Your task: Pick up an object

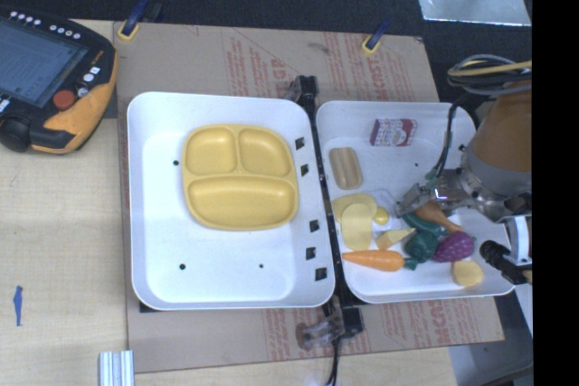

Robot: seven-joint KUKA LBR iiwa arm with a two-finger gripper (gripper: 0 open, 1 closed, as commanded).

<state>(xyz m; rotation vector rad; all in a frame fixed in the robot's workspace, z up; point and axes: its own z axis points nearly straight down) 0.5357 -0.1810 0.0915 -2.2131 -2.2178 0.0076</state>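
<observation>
- The gripper [425,197] sits low in the right bin [412,115], at the end of the arm [502,149] that comes in from the right.
- How wide the claw stands cannot be told from this view.
- Toy foods lie in a heap just beside and below it: a green piece [422,241], a purple grape bunch [454,246], an orange carrot [374,260] and yellow pieces [358,220].
- A tan bread piece [346,167] and a small red-and-white packet [393,133] lie apart, higher in the same bin.
- The left bin [154,267] holds a yellow divided plate [241,177].
</observation>
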